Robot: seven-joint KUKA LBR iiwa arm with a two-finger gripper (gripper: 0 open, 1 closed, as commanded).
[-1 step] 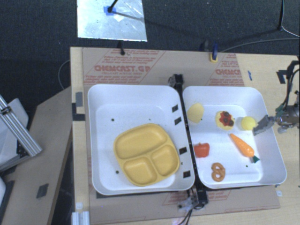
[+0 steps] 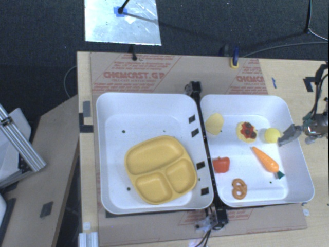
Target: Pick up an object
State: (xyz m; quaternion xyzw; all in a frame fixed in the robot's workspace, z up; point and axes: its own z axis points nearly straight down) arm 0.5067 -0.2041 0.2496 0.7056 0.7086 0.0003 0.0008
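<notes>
Gripper [image 2: 289, 135] hovered at right bin's [image 2: 298, 161] right edge, just beside yellow ball [image 2: 271, 135]; finger spread: couldn't tell. Best approach, prob.: centre over ball, descend straight, avoid carrot [image 2: 266, 160] nearby.

"CHEMCAST GP" on brown board [image 2: 139, 68]

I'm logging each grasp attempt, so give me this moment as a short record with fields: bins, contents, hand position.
left bin: yellow divided tray
right bin: carrot, pretzel, red pepper piece, yellow ball, pale yellow piece, yellow disc with red topping
hand: at right bin's right edge, beside the yellow ball
held object: none seen between the fingers
</notes>
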